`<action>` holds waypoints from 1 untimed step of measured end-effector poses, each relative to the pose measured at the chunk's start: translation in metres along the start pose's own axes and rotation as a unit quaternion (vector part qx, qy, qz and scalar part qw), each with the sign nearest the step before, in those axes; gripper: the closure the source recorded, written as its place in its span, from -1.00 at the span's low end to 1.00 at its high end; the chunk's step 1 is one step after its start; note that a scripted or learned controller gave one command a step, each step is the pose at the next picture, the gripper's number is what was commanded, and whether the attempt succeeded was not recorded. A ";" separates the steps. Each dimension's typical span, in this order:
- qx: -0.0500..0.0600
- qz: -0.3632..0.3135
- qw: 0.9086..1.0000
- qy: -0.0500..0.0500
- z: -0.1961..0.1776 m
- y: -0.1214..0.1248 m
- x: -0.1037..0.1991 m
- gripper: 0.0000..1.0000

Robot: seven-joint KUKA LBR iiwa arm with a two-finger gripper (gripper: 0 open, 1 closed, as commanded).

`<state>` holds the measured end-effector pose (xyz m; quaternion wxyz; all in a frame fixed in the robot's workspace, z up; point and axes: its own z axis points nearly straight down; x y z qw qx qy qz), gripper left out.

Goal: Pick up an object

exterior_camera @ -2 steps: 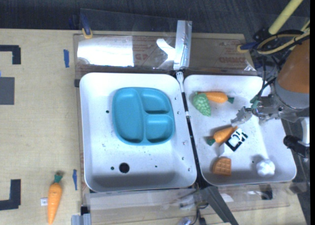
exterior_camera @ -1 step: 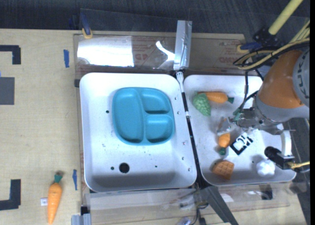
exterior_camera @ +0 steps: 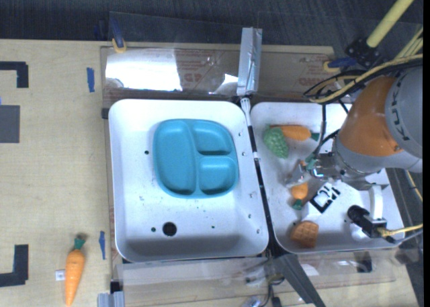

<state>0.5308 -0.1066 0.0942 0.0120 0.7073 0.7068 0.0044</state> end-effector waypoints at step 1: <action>0.000 -0.079 0.997 0.002 0.002 0.005 -0.006 -1.00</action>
